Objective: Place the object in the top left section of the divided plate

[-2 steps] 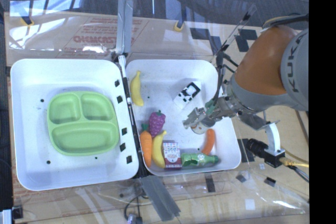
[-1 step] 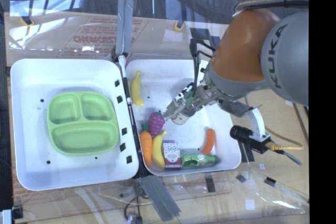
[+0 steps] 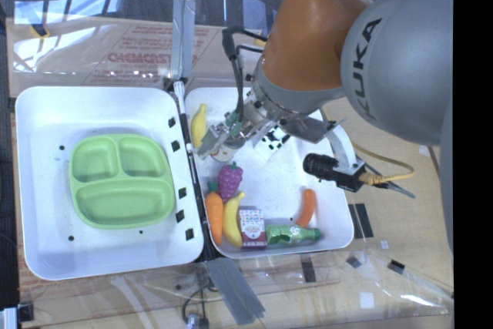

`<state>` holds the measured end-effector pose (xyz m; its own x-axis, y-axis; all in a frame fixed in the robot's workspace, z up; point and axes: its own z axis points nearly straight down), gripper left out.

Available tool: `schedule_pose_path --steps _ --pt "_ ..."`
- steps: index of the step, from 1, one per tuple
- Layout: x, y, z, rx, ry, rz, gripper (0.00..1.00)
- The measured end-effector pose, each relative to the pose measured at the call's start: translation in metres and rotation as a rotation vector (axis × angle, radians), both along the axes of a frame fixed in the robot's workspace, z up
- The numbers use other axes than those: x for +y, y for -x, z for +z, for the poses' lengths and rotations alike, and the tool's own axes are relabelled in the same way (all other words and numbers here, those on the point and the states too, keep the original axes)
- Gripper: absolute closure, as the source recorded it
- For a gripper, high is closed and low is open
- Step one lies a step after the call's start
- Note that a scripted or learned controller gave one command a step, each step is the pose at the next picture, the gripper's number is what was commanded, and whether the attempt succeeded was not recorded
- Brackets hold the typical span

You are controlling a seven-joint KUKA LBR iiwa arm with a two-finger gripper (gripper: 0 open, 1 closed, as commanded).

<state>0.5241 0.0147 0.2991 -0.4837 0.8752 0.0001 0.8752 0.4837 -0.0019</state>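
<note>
While over right bin near its upper-left corner, gripper unreadable: open or closed, can't tell. Divided plate mid left bin. Banana, grapes, carrot along right bin's left wall.

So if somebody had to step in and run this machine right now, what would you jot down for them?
Gripper: low over the right bin, near a yellow banana; I can't tell whether it grips anything.
Green divided plate: in the left bin, all sections bare.
Right bin also holds purple grapes, a carrot, a small carton, a green bottle and an orange piece.
Done: nothing placed.
Left: pick an object and put it in the plate's top left section.
</note>
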Motion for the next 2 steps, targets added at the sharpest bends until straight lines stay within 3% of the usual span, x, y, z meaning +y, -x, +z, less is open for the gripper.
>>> schedule_pose_path --steps 1,2 --pt "0.081 -0.065 -0.002 0.001 0.000 0.034 1.00" --pt "0.131 -0.089 -0.074 0.003 0.000 0.208 1.00"
